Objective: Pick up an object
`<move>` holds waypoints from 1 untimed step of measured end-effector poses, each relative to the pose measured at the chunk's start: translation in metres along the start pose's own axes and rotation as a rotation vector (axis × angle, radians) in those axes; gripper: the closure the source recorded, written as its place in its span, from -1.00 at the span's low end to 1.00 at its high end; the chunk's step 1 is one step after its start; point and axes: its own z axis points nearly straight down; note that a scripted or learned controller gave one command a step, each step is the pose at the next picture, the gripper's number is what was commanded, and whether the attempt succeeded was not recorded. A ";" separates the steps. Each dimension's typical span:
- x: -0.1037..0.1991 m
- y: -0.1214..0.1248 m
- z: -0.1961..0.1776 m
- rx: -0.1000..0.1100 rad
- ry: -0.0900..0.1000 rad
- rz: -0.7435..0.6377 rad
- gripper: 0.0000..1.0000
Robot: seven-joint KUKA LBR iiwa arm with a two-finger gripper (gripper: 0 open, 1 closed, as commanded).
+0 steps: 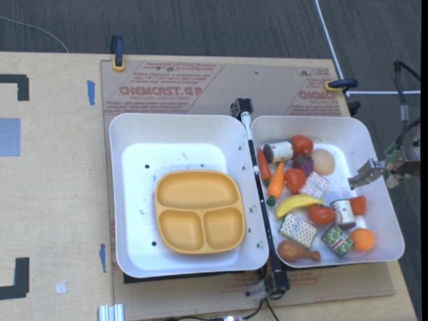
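The right white bin holds several toy foods. Among them are a yellow banana, an orange carrot, a red tomato, a beige ball, a small can, an orange, a green box and a brown drumstick. My gripper reaches in from the right, over the bin's right side. It hovers just above the can and a small red piece. Nothing shows in its grasp.
The left white bin holds a yellow divided plate. A black divider clamp sits between the bins at the back. A white cable runs across the far right. Blue-handled clamps pin the cardboard sheet.
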 end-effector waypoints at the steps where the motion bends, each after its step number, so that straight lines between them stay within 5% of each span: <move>1: -0.016 -0.005 0.121 0.002 0.001 0.001 -1.00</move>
